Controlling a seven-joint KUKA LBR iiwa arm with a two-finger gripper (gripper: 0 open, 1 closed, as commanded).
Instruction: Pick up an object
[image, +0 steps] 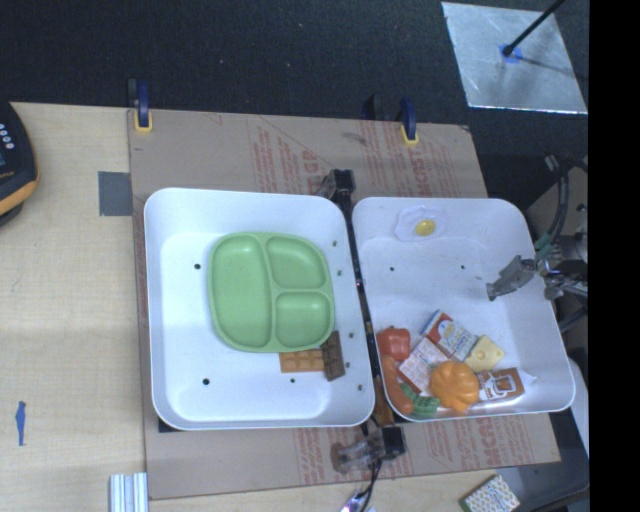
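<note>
My gripper (506, 279) reaches in from the right and hangs over the right side of the right bin (520, 222), above bare white floor. Nothing shows in it. Below and left of it, a heap of toy food lies in the bin's near corner: an orange pepper (454, 384), a yellow cheese wedge (486, 353), a red pepper (394, 342), a carrot (399, 398) and some printed packets (430, 352). A fried egg (422, 227) rests near the far wall.
The left bin (170, 330) holds a green divided plate (270, 290) and a brown wafer-like piece (312, 360) by its near edge. Blue clamps (142, 104) pin the cardboard at the back. A dark device (12, 160) sits at far left.
</note>
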